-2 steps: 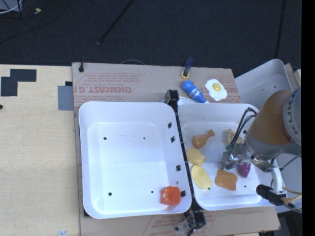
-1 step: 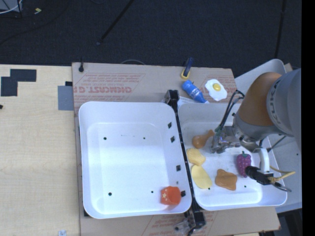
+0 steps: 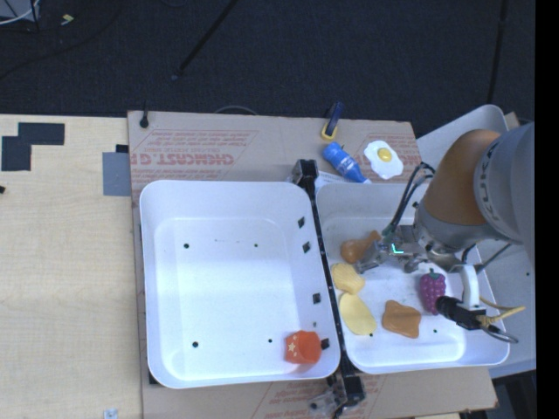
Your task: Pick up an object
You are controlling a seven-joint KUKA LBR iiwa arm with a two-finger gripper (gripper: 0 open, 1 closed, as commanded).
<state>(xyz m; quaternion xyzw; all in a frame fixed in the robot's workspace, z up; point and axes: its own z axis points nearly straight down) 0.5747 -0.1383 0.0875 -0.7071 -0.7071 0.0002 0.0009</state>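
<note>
Orange toy (image 3: 303, 346) sits in the left bin's (image 3: 166, 234) near right corner. Right bin (image 3: 437, 356) — two yellow pieces (image 3: 352, 297), an orange-brown piece (image 3: 402, 319), purple grapes (image 3: 431, 289), a brown piece (image 3: 355, 249). Gripper (image 3: 377, 257) is low beside the brown piece; grip state — cannot tell. Fried-egg toy (image 3: 383, 159) and blue bottle (image 3: 344, 162) lie on the cardboard (image 3: 218, 147).

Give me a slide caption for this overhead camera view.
Arm's pincer low in the right bin beside a brown toy; orange toy sits in the left bin.
</note>
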